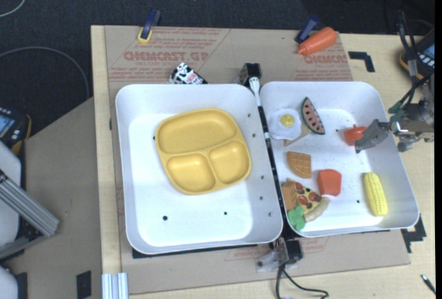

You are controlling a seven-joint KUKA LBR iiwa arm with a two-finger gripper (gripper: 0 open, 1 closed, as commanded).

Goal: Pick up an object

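My gripper (369, 135) reaches in over the right edge of the right bin (394, 215), low above its floor. A small red piece (353, 134) lies just left of the gripper's tip, touching it or nearly so. Around it in the right bin lie a fried egg (285, 122), a watermelon slice (311, 116), a brown waffle (300, 164), a red block (329, 181), a pizza slice (304, 199) and a yellow corn cob (375, 193).
The left bin (138, 208) holds a yellow divided plate (202, 150). Outside the bins, an orange carrot (318, 41) and a black-and-white toy (186, 74) lie on the cardboard at the back. Cables hang at the far right.
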